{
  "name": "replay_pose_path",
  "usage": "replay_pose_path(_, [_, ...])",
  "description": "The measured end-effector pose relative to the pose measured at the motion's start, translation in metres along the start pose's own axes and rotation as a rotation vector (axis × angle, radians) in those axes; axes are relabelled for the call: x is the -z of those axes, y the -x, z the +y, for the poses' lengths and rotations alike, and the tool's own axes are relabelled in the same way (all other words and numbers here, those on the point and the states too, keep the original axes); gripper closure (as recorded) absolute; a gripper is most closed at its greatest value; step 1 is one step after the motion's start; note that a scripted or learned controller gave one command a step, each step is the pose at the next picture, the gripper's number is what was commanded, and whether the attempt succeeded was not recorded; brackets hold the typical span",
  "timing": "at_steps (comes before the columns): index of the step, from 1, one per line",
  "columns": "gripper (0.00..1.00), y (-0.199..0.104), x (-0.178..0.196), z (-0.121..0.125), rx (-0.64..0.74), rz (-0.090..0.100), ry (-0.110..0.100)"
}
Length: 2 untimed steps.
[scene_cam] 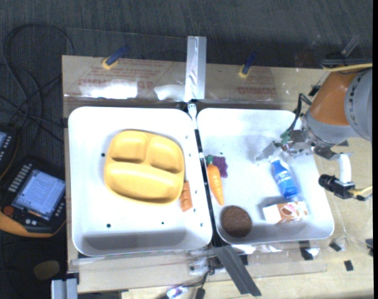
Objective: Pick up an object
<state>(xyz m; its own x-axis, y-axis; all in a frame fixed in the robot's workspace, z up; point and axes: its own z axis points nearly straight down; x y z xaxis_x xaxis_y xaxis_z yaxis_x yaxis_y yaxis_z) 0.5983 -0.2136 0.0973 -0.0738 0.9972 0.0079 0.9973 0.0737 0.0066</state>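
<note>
Just above the small blue plastic bottle (283,178), the metal two-finger gripper (277,147) hovers; whether it's clenched, I cannot tell.

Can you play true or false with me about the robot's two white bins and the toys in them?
1. The yellow tray lies in the left bin. True.
2. The blue bottle lies in the left bin. False: it lies in the right bin, just below the gripper.
3. The carrot lies in the right bin, near the divider. True.
4. The brown round thing sits on the yellow tray. False: it sits at the front of the right bin.
5. The small carton stands on top of the blue bottle. False: it lies on the bin floor below the bottle.
</note>
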Motion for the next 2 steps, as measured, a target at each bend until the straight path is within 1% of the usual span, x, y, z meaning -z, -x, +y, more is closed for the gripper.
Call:
replay_pose_path(1, [0.0, -0.03, -0.008, -0.01, 0.171, -0.018, 0.002])
replay_pose_path(2, [1.0, -0.032, 0.004, -0.007, 0.172, -0.015, 0.009])
